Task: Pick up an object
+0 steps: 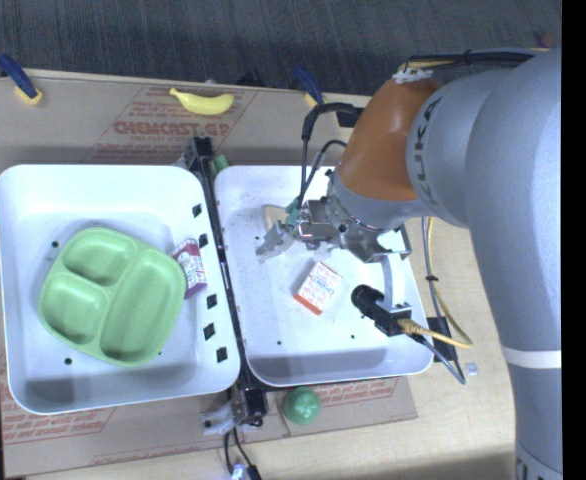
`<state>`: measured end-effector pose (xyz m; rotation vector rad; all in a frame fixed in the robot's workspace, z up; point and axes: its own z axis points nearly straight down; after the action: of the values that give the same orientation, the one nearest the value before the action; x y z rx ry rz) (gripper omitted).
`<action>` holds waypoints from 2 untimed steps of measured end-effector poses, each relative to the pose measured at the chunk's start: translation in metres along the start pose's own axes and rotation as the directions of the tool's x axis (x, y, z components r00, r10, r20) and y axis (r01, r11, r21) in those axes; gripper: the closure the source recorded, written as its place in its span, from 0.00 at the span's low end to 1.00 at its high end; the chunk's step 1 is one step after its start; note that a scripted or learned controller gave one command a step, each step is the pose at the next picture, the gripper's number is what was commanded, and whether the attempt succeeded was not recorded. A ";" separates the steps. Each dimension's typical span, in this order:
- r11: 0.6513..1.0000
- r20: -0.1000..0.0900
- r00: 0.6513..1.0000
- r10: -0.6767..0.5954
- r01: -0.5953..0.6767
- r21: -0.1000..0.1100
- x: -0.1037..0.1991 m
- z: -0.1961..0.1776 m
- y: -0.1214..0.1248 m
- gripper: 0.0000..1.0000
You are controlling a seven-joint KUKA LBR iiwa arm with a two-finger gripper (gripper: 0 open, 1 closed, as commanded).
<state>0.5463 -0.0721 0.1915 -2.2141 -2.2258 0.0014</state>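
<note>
Two white bins sit side by side on the table: the left bin (3, 268) holds one green three-compartment plate (113, 293) and one small dark-red packet (190, 265) beside its right wall, and the right bin (273, 343) holds one orange-and-white packet (318, 287) lying flat near its middle. The arm (473, 148) reaches into the right bin with its jaws low at the upper left of that packet, and I cannot tell how far they are parted or whether they grip anything. Outside the bins lie one yellow banana (203, 99) on the cardboard behind them and one green ball (300, 405) at the front edge.
</note>
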 end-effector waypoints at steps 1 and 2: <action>1.000 0.001 1.000 0.003 -0.003 0.001 -0.083 0.061 0.058 0.00; 1.000 0.003 1.000 0.001 -0.001 -0.005 -0.132 -0.032 0.097 0.00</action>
<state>0.6446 -0.2036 0.2235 -2.2187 -2.2289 -0.0009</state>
